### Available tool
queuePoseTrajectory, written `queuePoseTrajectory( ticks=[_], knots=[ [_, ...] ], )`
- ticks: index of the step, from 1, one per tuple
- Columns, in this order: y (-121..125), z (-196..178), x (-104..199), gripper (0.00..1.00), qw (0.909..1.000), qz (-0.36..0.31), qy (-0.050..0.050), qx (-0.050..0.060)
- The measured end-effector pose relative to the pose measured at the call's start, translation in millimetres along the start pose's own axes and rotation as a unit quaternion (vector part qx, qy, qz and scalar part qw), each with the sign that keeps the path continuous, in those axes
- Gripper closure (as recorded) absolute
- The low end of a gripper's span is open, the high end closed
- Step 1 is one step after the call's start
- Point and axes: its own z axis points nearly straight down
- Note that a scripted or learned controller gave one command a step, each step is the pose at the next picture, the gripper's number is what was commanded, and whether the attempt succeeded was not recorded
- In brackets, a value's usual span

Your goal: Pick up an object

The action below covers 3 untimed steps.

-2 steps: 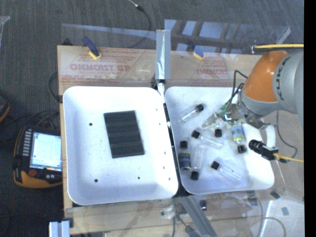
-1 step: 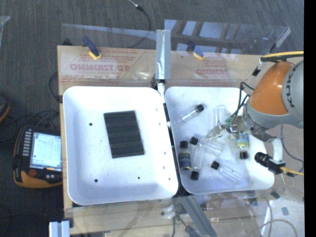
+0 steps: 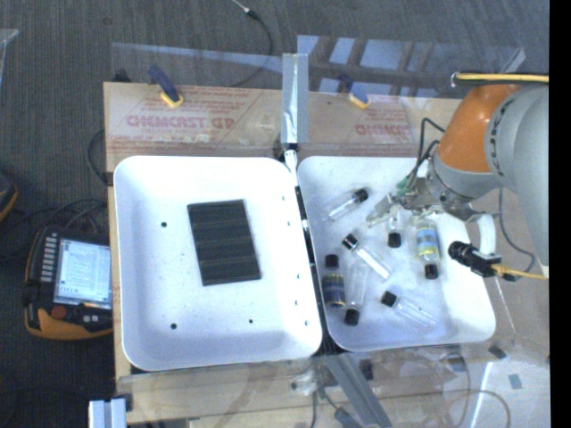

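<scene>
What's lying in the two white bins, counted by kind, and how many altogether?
Small black-capped vials, all in the right bin: 7 that I can make out, though the gripper may hide another
Black ridged slab, in the left bin: 1
Total: 8

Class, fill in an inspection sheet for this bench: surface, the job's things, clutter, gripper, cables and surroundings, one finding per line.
Surface: two white bins side by side, left bin and right bin, on a wooden bench.
Job's things: several small clear vials with black caps scattered in the right bin.
Clutter: a dark ribbed pad lying flat in the left bin.
Gripper: gripper low over the right bin's far side; grasp not clear.
Cables: a yellow cable by the arm.
Surroundings: a handheld controller on the floor, left of the bench.
</scene>
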Motion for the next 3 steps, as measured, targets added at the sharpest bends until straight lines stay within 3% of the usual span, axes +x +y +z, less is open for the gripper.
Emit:
queuePoseTrajectory(
  ticks=[1,2,3],
  knots=[
    [1,-10,0,1.00,1.0000,0.000,-0.001,-0.001],
    [1,-10,0,0.00,1.0000,0.000,-0.001,-0.001],
    [-47,-1,-1,0.00,0.9997,-0.025,-0.001,0.001]
  ],
)
